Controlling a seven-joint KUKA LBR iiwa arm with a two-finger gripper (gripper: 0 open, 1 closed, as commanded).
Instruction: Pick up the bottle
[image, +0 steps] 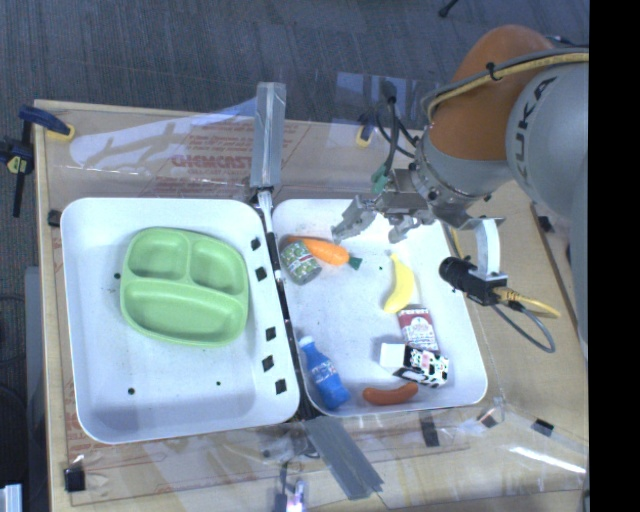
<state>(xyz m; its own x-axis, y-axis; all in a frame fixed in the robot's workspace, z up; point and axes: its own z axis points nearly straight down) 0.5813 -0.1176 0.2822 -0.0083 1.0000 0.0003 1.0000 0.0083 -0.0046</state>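
Spread apart and holding nothing, the two grey fingers of the pincer (373, 222) hang over the upper part of the right-hand white bin (468, 355), right of centre in the frame, near the leafy end of an orange toy carrot (324, 250).

Nearest the lower edge lies the small blue plastic bottle with a white cap (322, 372), on its side against the bin's left wall, cap toward the upper left and base toward the lower right. It looks light and stiff, with a smooth, rounded body that could roll or slip out of a pinch. The best hold is probably across the middle of the body, fingers set square to its long axis; the wall just beside it leaves little room for the finger on that side.

Right of it along the bottom rim lie a reddish-brown toy sausage (389, 394), a black-and-white patterned carton (425, 367), a small white block (391, 353) and a dark red packet (415, 324). Further up come a yellow toy banana (399, 285) and a green-labelled can (298, 261) touching the carrot. A light green divided plate (186, 286) sits in the left-hand white bin (92, 400).

Label print on the bottle and packets is too small to read. How the bottle's far side meets the wall is hard to make out.
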